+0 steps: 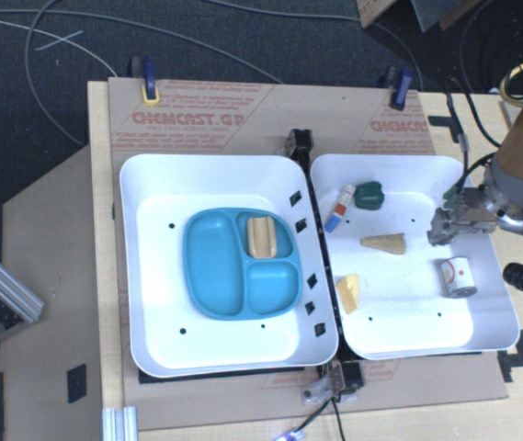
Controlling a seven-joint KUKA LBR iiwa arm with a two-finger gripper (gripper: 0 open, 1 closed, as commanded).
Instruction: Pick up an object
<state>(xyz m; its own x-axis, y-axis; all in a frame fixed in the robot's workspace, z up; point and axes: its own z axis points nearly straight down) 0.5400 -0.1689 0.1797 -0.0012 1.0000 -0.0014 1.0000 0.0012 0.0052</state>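
The tool (447, 224) sits over the right edge of the right bin (408, 338), reaching in from the right; whether it is released or clenched I cannot tell, and nothing is visibly held. Candidate objects lie apart on that bin's floor: a small white can (458, 277) on its side just below the tool, a tan wedge (384, 243) near centre, a green block (369, 194), a marker-like tube (339, 209), a yellow piece (347, 293) by the divider. The left bin (151, 320) holds a blue divided tray (215, 265) with a beige block (261, 237) in one compartment. Judgement: the can is nearest, likely target.
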